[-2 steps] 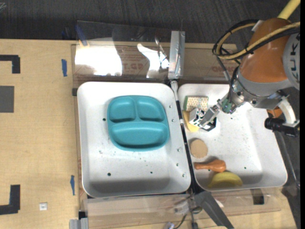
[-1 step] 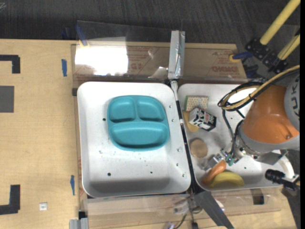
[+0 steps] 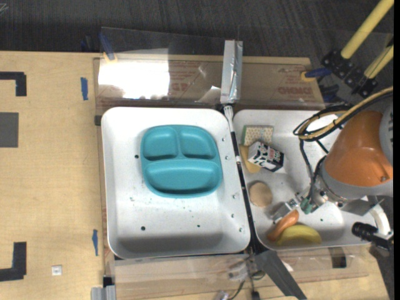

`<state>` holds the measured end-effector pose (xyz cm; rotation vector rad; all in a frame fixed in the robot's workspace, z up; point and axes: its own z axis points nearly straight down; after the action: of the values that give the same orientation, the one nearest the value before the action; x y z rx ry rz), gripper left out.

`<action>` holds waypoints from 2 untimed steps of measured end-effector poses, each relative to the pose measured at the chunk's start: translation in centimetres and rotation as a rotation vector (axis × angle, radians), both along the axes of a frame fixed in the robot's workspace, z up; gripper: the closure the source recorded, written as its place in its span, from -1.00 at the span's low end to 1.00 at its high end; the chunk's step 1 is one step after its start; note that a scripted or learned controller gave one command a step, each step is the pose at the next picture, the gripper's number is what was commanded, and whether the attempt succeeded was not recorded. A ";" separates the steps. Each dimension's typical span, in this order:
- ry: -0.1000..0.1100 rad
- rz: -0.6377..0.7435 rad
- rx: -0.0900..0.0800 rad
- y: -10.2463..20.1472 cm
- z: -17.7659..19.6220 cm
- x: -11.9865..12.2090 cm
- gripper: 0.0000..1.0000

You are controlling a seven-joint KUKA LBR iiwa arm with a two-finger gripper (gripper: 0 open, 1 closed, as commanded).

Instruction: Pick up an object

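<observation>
Pick not done yet, as far as can be judged: the arm (image 3: 359, 158) reaches into the right bin (image 3: 281, 119) from 3 o'clock, and the gripper (image 3: 304, 204) sits low over the toys at abt 5 o'clock of that bin, but nothing is visibly lifted. Can't tell whether the jaws are apart or together (wrist and cables hide them). Likely targets lie right at its tip: an orange piece (image 3: 285, 220) touching a yellow banana-like toy (image 3: 303, 233), w/ a tan round item (image 3: 260, 194) just beside at 9 o'clock and a black-and-white carton (image 3: 265, 156) further up at 11. Left: close, lift, confirm hold. Left bin (image 3: 125, 199) carries a teal divided plate (image 3: 181, 160), well apart. Desk (image 3: 44, 167) is pale wood w/ black tape marks; dark carpet beyond at 12 o'clock.
</observation>
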<state>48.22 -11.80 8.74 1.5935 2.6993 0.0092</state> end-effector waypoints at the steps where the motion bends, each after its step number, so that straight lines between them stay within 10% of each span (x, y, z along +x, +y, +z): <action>1: -0.008 -0.002 -0.002 -0.1 1.2 0.2 1.00; 2: 0.004 0.284 -0.004 1.3 6.9 -0.2 1.00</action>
<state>48.06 -10.53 15.60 1.1965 2.8992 0.0023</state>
